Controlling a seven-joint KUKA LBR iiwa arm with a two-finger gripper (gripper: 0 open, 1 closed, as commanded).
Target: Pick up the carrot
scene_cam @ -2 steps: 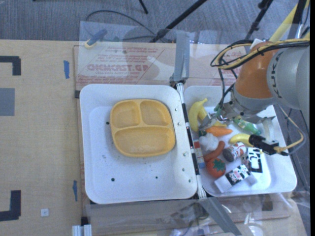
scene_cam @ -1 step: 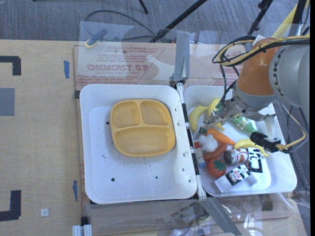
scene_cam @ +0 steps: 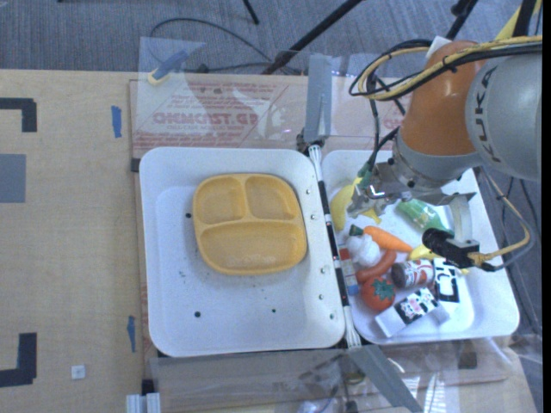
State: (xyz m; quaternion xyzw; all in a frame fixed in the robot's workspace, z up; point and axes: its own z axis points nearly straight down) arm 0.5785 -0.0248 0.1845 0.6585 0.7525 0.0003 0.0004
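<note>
The carrot (scene_cam: 390, 237) is orange and lies slantwise in the right bin (scene_cam: 495, 312), with its thin tip towards the right. My gripper (scene_cam: 372, 194) hangs over the bin's upper left part, just above and to the left of the carrot. I see nothing between the fingers. The arm's orange band and grey body hide the bin's far side.
Around the carrot lie a yellow banana (scene_cam: 343, 203), a green item (scene_cam: 421, 212), a white item (scene_cam: 366, 249), a red tomato (scene_cam: 377, 292), a small bottle (scene_cam: 413, 274) and black-and-white boxes (scene_cam: 421, 305). The left bin (scene_cam: 164, 265) holds a yellow divided plate (scene_cam: 250, 223).
</note>
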